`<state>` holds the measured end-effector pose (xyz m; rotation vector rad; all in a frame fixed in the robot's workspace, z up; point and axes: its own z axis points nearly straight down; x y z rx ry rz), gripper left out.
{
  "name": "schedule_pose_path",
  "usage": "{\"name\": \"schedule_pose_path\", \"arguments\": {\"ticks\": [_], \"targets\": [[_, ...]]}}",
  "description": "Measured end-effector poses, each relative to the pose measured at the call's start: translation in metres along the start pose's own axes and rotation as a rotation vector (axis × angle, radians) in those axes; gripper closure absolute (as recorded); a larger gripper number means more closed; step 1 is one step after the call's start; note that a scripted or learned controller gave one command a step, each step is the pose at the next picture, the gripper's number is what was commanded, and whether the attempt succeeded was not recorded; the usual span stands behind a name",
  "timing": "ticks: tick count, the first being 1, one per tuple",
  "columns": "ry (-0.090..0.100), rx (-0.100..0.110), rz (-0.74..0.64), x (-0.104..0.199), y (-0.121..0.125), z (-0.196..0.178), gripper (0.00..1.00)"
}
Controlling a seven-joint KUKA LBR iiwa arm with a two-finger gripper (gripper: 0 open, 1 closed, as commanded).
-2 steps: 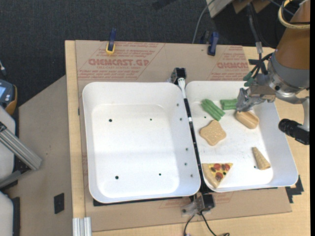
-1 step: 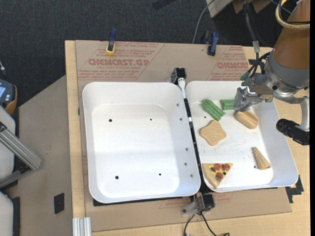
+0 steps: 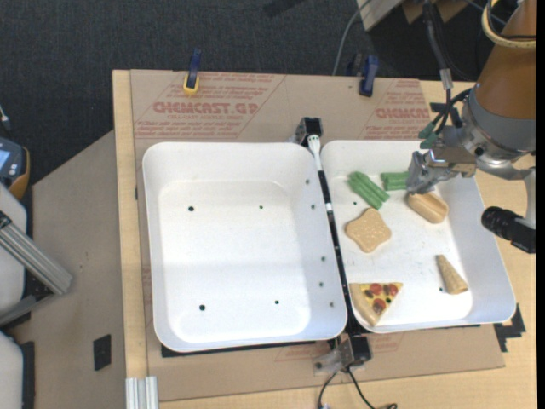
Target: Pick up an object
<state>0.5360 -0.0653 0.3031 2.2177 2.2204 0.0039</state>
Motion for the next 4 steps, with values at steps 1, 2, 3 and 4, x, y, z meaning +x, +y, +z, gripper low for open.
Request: {"name": "schedule_pose_path", "arguments": {"ticks": [1,2,3,4], "targets": [[-0.001,0.000,0.001,-0.005,-0.011,-0.011,1.00],[0.000,0.000,-0.001,0.011,-0.026,-0.028,1.00],[-0.001,0.001,0.001,0.010,-0.026,-0.027,0.00],[0.001,0.006,0.006,-0.027,-0.058,-0.033,0.00]]}}
